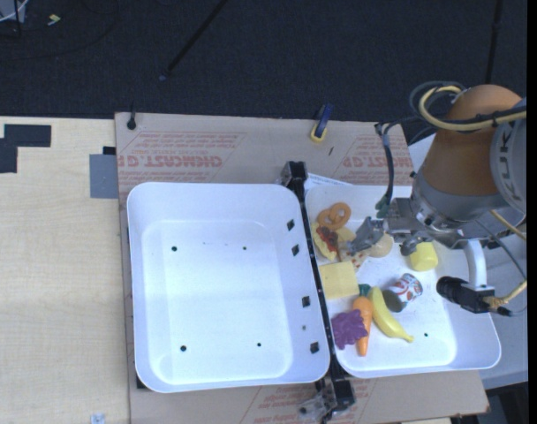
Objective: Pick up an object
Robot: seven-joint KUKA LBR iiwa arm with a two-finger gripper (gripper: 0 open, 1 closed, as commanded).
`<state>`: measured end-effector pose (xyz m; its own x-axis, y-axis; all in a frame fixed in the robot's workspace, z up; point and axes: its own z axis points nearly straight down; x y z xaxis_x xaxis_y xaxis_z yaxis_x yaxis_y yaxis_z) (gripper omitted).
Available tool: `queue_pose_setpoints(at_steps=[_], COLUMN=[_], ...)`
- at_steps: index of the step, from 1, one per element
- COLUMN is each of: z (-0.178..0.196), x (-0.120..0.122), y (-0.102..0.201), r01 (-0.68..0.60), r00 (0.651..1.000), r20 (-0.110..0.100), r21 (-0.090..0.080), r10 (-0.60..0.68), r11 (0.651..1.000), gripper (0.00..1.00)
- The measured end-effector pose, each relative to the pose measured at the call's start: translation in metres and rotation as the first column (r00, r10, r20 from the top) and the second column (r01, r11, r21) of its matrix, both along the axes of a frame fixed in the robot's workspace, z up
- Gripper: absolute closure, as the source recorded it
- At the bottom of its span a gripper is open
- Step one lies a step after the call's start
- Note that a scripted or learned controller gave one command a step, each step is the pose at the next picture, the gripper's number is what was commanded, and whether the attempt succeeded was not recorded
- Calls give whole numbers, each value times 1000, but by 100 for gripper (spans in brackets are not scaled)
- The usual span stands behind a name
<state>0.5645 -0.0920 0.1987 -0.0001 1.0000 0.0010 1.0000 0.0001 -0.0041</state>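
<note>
1. Bins first: left bin (215,360) sits just beside the right bin (480,347), a black divider between them; every loose item I can see lies in the right one.
2. Arm (467,162), grey w/ orange band, reaches in from the right, hanging over the right bin's upper half; wrist low over the pile.
3. Gripper (367,237) sits low among the items at the bin's upper-left, right by the pretzel-shaped toy (335,215) and a small pale piece; can't tell if its pincer is apart or together, too small and cluttered there; nothing visibly between the tips.
4. Candidates for the pick, big to small: yellow block (338,280) near the divider; banana (389,316) lying flat; purple grapes (348,328) touching the carrot (364,321); yellow round piece (423,256) under the wrist; small can (407,289) tipped beside the banana.
5. Progress, my read: approach done, arm down at the pile; grasp unconfirmed, lift not yet made; everything looks to be resting on the bin floor, so the pick itself remains.
</note>
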Motion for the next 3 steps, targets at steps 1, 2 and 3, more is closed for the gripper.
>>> queue_pose_setpoints(at_steps=[1,2,3], z=[33,-77,-103], x=[56,80,84], y=[-54,-10,1], r01=[0,-3,6], r00=[1000,1000,1000], r20=[7,-1,22], r21=[-3,1,-16], r10=[0,3,-5], r11=[1000,1000,1000], gripper=[0,0,0])
